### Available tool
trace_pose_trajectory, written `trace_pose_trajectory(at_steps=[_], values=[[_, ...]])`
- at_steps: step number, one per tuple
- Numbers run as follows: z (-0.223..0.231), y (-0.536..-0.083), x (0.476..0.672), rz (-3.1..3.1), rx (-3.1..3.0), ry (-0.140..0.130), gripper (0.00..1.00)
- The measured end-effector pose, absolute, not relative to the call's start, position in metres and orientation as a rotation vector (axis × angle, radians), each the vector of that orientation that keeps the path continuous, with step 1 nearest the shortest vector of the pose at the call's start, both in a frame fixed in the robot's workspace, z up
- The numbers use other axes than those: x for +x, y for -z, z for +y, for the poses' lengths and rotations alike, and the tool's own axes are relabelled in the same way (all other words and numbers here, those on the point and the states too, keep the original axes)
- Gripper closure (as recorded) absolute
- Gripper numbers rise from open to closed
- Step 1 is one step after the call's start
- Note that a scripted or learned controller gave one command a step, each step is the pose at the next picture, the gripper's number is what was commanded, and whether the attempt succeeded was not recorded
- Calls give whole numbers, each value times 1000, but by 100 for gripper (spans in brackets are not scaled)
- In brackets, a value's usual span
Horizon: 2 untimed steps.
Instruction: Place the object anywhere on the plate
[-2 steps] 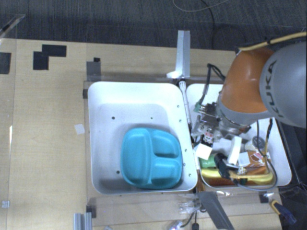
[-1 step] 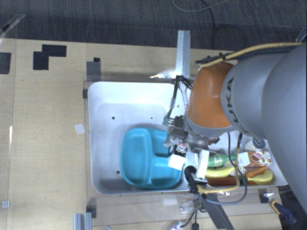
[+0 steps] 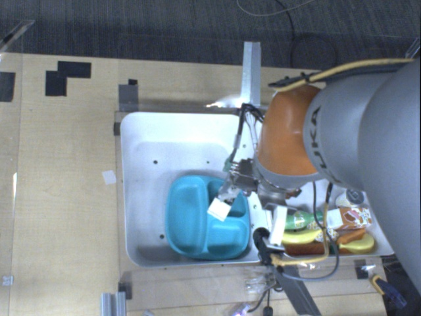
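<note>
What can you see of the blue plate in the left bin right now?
The blue plate is a glossy, plastic-looking sectioned dish with rounded corners and raised dividers forming compartments. It lies flat on the floor of the left bin, in the near right corner, close to the front wall. A small white object appears over its right compartment, under the gripper; whether it rests on the plate is unclear.

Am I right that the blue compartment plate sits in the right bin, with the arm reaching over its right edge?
Not quite: the camera view shows the blue compartment plate in the left bin, not the right one. The arm does reach over the plate's right edge.
</note>
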<state>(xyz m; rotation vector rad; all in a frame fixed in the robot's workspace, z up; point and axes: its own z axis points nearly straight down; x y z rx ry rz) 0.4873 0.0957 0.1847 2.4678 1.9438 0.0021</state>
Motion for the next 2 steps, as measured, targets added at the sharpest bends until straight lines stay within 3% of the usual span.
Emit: trace_pose_trajectory(at_steps=[1,2], values=[[83,-185,488,1796,2576,-7,0],[123,-119,501,1981,2439,-1,0]])
